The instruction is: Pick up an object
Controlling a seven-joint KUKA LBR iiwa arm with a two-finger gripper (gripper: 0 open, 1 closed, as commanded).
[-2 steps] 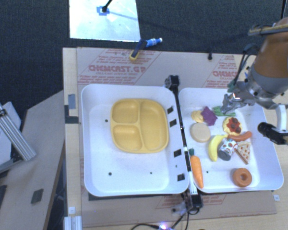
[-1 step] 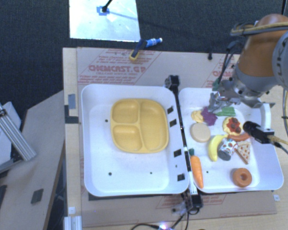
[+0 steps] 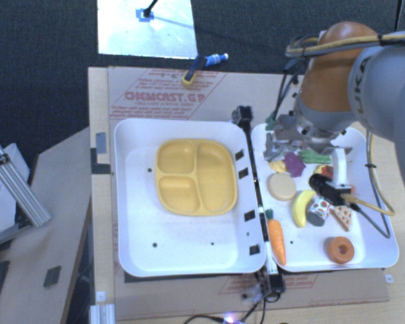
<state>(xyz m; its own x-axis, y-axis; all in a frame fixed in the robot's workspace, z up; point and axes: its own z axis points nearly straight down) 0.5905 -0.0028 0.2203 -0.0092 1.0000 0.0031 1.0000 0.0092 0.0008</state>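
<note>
Reaching into the right bin (image 3: 385, 245), the gripper (image 3: 281, 147) hangs low over the purple grapes (image 3: 294, 163); whether its fingers are open or closed cannot be told. Beside the grapes lie one cookie (image 3: 281, 186), one banana (image 3: 301, 207), one carrot (image 3: 277, 239), one donut (image 3: 340, 250) and one pizza slice (image 3: 341, 216). One yellow plate (image 3: 194, 177) sits in the left bin (image 3: 131, 235). The arm hides the bin's far corner.

A robot lab. Two white bins (image 3: 131, 248) sit on a cardboard-topped table (image 3: 162, 94). Toy food fills one, cables trail.
</note>
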